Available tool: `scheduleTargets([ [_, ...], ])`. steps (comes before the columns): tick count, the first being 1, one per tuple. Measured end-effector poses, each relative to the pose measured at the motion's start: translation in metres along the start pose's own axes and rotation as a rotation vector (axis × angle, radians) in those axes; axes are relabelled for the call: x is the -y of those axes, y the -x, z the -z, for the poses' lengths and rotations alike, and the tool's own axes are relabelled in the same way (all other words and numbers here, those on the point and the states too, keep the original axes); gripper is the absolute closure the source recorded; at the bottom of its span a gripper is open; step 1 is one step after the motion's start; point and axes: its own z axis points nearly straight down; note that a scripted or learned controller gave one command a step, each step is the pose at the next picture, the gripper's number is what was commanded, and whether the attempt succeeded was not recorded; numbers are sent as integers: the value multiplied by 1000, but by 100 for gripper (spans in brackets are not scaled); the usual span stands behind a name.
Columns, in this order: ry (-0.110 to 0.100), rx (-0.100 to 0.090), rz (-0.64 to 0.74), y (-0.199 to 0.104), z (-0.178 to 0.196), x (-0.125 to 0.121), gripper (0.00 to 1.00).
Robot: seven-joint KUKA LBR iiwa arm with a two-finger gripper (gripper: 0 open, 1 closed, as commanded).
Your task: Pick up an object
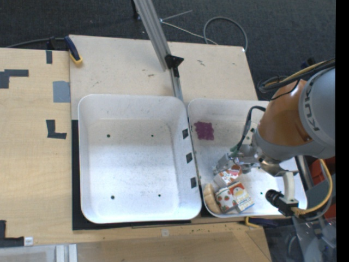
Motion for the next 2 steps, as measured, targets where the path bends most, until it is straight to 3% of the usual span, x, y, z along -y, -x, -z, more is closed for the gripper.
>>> scheduleTargets([
  [1,33,9,2,2,-23,-8,0],
  [2,32,8,2,1,-15,-8,100],
])
